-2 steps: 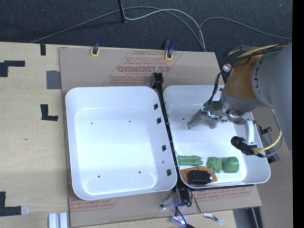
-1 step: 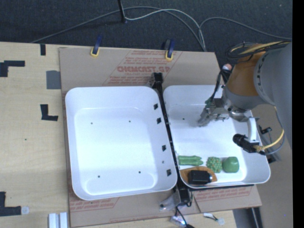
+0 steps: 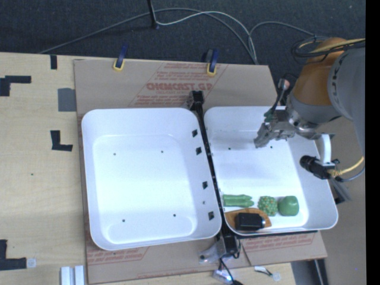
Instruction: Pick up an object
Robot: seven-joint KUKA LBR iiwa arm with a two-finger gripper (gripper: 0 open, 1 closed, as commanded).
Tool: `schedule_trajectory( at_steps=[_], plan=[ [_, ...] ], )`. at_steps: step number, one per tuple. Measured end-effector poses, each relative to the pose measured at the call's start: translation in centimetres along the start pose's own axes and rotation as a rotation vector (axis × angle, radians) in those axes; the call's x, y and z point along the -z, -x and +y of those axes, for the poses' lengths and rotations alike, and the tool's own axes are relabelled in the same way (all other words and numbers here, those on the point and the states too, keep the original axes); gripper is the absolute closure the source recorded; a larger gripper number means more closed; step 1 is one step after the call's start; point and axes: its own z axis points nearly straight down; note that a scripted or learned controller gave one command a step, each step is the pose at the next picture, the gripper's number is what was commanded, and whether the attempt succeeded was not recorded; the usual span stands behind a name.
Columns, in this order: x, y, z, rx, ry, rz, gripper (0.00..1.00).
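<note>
Gripper [image 3: 263, 136] hangs over right bin's [image 3: 309, 159] far end; can't tell jaw state. Objects cluster at near edge: bean [image 3: 237, 200], broccoli [image 3: 267, 205], green ball [image 3: 288, 205], black piece [image 3: 249, 221]. All lie well toward the camera from the gripper.

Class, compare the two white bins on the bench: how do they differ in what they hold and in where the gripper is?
The right bin holds a cluster of small items along its near edge; the left bin shows bare white floor. The gripper hangs over the right bin's far end, away from the left bin. Both are shallow, white and round-cornered.
</note>
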Motion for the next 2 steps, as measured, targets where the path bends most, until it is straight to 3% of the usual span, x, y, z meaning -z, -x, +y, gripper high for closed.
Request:
schedule_trajectory(
  at_steps=[1,2],
  plan=[
    [5.8,-0.2,1.0,0.001,0.002,0.0,1.0],
    [7.5,-0.2,1.0,0.0,-0.002,0.001,1.0]
  ],
)
